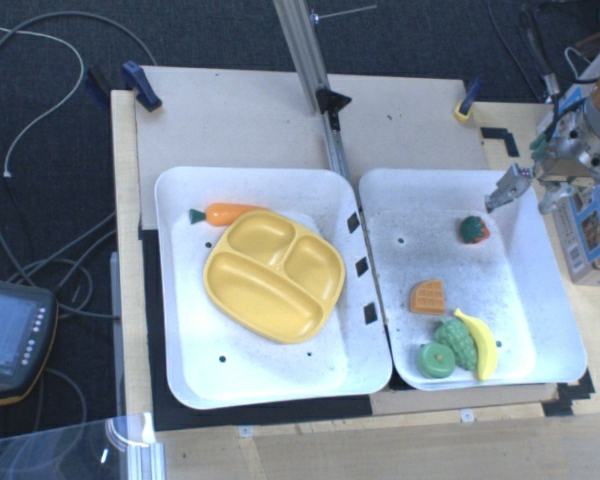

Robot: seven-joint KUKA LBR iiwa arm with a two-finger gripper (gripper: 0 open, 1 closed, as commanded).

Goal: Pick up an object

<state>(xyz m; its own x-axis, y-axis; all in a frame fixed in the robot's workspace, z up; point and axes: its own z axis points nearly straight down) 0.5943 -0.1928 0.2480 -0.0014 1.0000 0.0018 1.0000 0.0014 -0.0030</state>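
1. Gripper (527,190) hangs over the right white bin (540,298) near its far right corner, its two grey fingers (504,190) spread apart with nothing between them.
2. Just beside the left fingertip lies a small round red-and-green toy fruit (473,230), apart from it.
3. Nearer the front sit an orange waffle-shaped toy (428,297), a yellow plastic banana (479,342), a green knobbly toy (458,342) and a green round disc (436,360).
4. Left white bin (180,298) holds a yellow divided plastic tray (274,274) and an orange toy carrot (225,214).
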